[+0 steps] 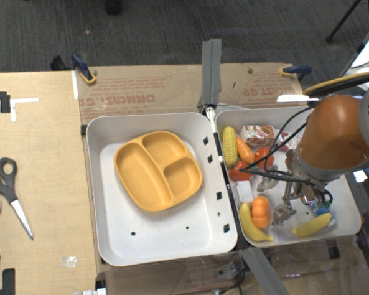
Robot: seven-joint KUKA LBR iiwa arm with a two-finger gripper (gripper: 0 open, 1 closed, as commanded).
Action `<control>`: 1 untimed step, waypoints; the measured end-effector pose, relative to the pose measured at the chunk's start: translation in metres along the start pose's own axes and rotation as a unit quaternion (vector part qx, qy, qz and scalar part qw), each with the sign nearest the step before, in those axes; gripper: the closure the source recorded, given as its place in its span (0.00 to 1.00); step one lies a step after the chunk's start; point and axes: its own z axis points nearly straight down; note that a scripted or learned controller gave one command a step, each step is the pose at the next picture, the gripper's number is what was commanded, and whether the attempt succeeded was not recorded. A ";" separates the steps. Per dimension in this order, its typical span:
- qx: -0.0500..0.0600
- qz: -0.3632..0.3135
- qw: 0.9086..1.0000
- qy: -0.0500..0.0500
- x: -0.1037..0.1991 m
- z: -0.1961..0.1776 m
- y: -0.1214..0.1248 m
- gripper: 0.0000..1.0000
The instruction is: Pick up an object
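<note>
Several toy foods lie crowded in the right bin [348,230] of the two on the worktop [37,184], and the tool [287,211] hangs low among them, just right of a small orange fruit [261,211] and left of a yellow banana [312,225] near the bin's front wall. Whether the tool's parts stand apart or together I cannot tell, for cables and metal linkage blur the tip, and nothing is plainly caught in it. A second banana [250,226] curves along the left front corner, touching the orange fruit; a corn cob [229,145] stands by the dividing wall farther back, with a carrot-like orange piece [245,152] and something red [239,171] beside it, and a printed packet [259,133] behind. The left bin [100,199] bears a yellow divided plate [158,170]. These pieces look like hollow moulded plastic, so I judge them light, stiff and rather slick, unlikely to break but apt to squirt out of a pinch. The banana near the front wall seems the likeliest candidate: grip it across its narrow middle, not along its curve. The round fruit would need a hold squarely across its widest part, or it will probably roll away.
</note>
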 end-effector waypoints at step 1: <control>0.000 0.016 1.000 0.001 0.014 0.001 0.013 0.00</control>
